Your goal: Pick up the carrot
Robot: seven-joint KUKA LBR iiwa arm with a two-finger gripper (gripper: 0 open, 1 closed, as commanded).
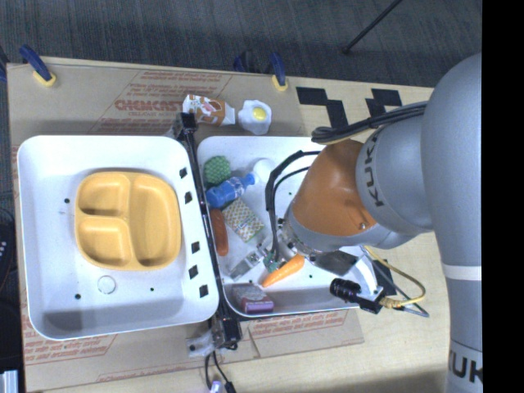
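Observation:
The carrot (284, 270), orange with a green stub at its upper-left end, lies at a slant near the front of the right bin (315, 303). My gripper (273, 255) hangs right over the carrot's green end, under the orange band of the arm, which hides how it stands. The carrot's body pokes out from beneath the wrist toward the lower left. Whether the carrot is gripped or just lying on the bin floor is not visible.
The right bin also holds a green ball (217, 169), a blue bottle (227, 191), a checkered packet (243, 218), a sausage (219, 232) and a purple block (258, 305). A yellow divided tray (128, 218) sits in the left bin (41, 301).

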